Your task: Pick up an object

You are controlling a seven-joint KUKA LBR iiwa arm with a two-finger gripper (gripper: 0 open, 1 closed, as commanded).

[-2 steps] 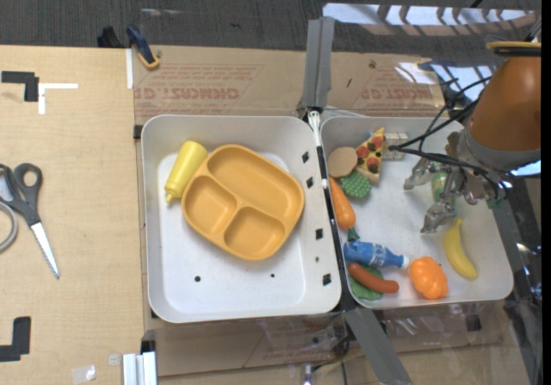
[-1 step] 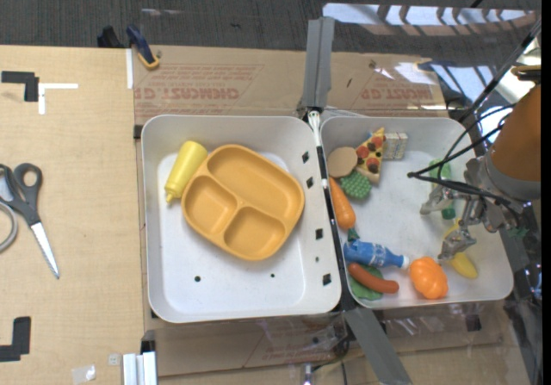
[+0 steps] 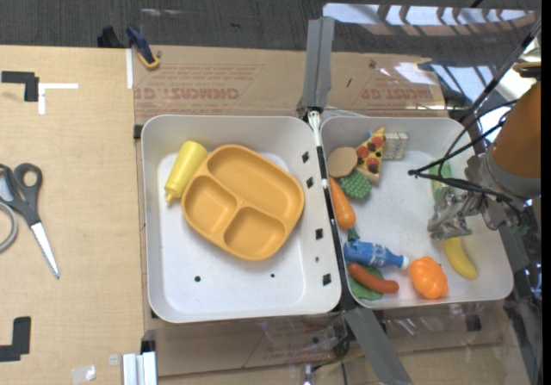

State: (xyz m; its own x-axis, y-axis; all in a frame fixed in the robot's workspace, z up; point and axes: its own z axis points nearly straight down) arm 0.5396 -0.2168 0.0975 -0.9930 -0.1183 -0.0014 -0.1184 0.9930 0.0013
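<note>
My gripper (image 3: 449,220) hangs low over the right side of the right bin (image 3: 392,202), just above the upper end of a yellow banana (image 3: 462,259). A bit of a green object (image 3: 442,178) shows just behind the gripper. Nothing can be seen held in it. An orange fruit (image 3: 428,278) lies at the bin's front, left of the banana. Further left are a blue bottle (image 3: 376,254), a red sausage (image 3: 375,278) on a green piece, and a carrot (image 3: 343,207). A pizza slice (image 3: 372,155) and a brown cookie (image 3: 343,159) lie at the back.
The left bin (image 3: 172,288) holds a yellow divided plate (image 3: 245,202) and a yellow bottle (image 3: 183,170). Scissors (image 3: 30,211) lie on the wooden bench at far left. A blue clamp (image 3: 142,46) sits behind the bins. Black cables run above the arm at right.
</note>
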